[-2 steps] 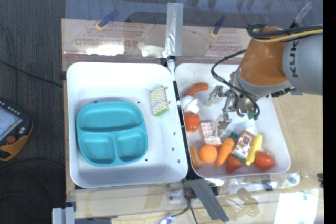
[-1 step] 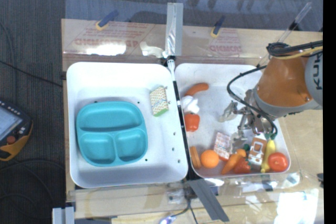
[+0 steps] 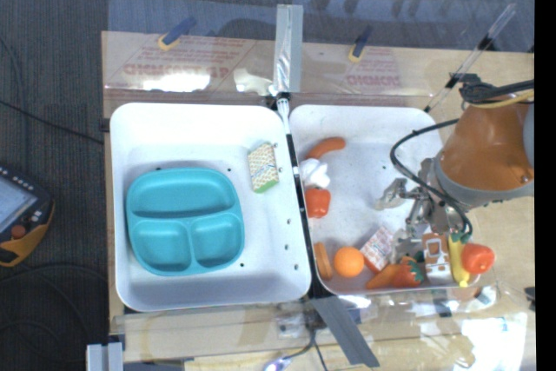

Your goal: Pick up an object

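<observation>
Orange-banded, your arm reaches in at the frame's right with its gripper (image 3: 423, 226) low in the right bin (image 3: 365, 122), over the toy food cluster (image 3: 408, 261) at the lower right corner, though you cannot tell how wide its fingers stand or whether they hold anything.

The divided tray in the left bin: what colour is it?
Teal, a plain light blue-green; the divided tray shows clearly in the camera view.

No legible text anywhere.
</observation>
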Robot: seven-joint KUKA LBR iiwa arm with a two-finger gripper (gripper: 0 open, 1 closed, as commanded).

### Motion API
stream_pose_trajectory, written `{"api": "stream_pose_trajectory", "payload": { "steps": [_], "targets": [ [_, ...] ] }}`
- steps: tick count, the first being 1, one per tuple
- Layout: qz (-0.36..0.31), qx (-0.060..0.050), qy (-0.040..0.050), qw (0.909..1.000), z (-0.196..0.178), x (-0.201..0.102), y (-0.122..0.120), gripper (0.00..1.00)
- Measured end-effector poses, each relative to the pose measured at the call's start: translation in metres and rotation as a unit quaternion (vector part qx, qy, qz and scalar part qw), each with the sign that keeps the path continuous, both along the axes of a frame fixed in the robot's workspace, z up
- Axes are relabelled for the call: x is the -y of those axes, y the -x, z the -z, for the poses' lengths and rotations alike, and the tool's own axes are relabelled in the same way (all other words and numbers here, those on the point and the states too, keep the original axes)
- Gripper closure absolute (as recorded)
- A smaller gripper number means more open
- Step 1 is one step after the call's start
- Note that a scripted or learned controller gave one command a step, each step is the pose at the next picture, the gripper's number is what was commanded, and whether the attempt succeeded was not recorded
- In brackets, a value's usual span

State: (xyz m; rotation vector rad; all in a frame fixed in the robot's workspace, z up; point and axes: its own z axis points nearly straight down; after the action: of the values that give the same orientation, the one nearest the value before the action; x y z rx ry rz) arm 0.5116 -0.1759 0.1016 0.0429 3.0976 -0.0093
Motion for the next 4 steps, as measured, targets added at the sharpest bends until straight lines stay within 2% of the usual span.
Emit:
{"api": "stream_pose_trajectory", "payload": {
  "steps": [1, 2, 3, 4],
  "targets": [
    [-0.026, 0.0, -0.0042, 0.9996, 0.0, 0.036, 0.009, 0.0],
    [0.019, -0.012, -0.0026, 0.9997, 0.011, 0.005, -0.067, 0.0],
    [0.018, -0.01, -0.0022, 0.9998, -0.001, 0.005, -0.069, 1.0],
    [0.093, -0.007, -0.0028, 0.9956, 0.005, -0.042, -0.015, 1.0]
  ]
}}
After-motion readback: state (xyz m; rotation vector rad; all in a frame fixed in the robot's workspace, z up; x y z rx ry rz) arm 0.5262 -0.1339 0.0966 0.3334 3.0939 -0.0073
